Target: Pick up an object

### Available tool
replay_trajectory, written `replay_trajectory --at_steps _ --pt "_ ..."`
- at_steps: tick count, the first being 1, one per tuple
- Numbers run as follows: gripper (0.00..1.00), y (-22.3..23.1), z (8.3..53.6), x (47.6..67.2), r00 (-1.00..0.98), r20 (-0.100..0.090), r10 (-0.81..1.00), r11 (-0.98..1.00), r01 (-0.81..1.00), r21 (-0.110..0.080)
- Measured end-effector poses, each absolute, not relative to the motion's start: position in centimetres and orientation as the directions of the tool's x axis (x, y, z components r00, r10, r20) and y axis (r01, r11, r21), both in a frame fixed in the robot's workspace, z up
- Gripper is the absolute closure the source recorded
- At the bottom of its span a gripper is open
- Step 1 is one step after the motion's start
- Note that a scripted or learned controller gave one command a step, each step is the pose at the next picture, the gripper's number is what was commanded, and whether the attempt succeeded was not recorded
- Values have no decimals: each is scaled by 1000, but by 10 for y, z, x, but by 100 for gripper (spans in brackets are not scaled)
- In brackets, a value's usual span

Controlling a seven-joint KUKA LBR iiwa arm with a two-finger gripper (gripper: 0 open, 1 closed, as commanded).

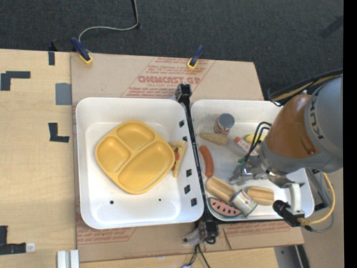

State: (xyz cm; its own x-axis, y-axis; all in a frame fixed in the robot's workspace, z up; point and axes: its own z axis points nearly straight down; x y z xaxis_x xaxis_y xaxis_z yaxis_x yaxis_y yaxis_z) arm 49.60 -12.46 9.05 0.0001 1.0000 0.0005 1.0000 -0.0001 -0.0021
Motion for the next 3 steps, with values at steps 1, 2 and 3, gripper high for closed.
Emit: replay_trajectory --at_steps 1,2,3 --pt "100 -94 161 484 -1 1 1000 1 1000 -1" --pt "100 -99 86 529 -1 0 1000 1 1000 2" --pt "0 -103 87 529 4 -9 1000 -4 1000 7"
